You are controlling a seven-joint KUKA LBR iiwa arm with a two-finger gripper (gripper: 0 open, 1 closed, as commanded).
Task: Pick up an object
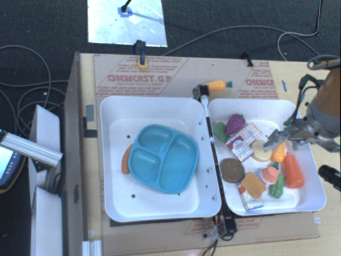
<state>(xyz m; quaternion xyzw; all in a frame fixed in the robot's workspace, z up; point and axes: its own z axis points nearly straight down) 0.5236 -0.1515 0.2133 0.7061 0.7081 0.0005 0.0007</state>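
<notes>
Camera view: gripper (275, 138) is being held low over right bin (319, 196), beside pale round disc (261, 151) and small orange piece (278, 152). Finger state cannot be told. Nothing is being seen carried; pickup judged not yet done. Candidate objects are lying in right bin: purple grapes (235, 125), brown cookie (232, 170), red bottle (293, 170). Blue plate (163, 158) is sitting in left bin (114, 207).

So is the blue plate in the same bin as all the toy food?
No, the blue plate lies in the left bin, while the toy food is piled in the right bin.
</notes>
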